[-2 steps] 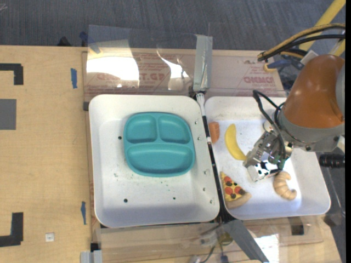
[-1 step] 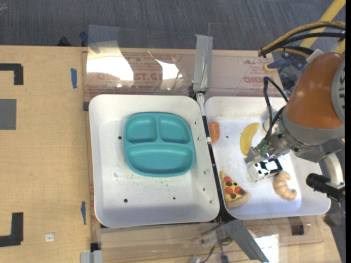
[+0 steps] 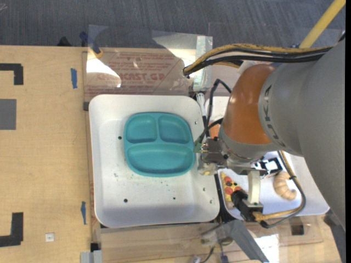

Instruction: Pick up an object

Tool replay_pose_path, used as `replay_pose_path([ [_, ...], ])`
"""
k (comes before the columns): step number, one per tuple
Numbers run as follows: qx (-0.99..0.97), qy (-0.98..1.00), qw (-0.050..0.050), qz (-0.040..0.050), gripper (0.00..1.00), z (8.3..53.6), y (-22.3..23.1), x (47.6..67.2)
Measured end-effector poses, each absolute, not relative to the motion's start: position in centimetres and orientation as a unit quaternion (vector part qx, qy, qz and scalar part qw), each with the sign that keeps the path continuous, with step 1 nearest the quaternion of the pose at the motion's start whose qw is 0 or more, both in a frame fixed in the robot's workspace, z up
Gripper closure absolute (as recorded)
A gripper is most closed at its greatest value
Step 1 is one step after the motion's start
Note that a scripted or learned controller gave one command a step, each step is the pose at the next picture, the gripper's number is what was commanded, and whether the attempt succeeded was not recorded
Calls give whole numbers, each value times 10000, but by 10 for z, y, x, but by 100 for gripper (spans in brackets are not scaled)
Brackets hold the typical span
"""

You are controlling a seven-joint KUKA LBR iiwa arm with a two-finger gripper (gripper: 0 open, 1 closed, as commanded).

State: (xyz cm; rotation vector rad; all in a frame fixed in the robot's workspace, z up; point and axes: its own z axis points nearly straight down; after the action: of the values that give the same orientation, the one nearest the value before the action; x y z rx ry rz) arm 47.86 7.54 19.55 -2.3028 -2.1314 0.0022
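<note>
- Two shallow white bins sit side by side.
- Left bin [image 3: 109,201]: a teal divided plate [image 3: 159,144] lies flat in its far half.
- Gripper [image 3: 207,156]: over the left bin's right edge, just beside the plate's right rim. The wrist hides it, so whether it is wide or narrow cannot be told.
- Right bin [image 3: 315,199]: a tan croissant-shaped piece [image 3: 285,186] lies apart from the gripper.

2 bins are sitting side by side on the table [image 3: 44,147].

Left bin [image 3: 104,201]: 1 divided plate [image 3: 159,144] is lying in it, toward the far right, with 2 compartments at the far side and 1 at the near side.

Right bin [image 3: 313,193]: 1 curved pastry piece [image 3: 285,186] is lying toward the right. 1 small packet [image 3: 230,186] is lying by the left wall, apart from the pastry piece.
</note>
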Motion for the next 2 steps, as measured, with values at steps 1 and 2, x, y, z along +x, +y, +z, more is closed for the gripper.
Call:
replay_pose_path([
  [1,-7347,-6784,6,10,100,206,74,480],
  [2,-7335,-6797,6,13,100,215,75,481],
])
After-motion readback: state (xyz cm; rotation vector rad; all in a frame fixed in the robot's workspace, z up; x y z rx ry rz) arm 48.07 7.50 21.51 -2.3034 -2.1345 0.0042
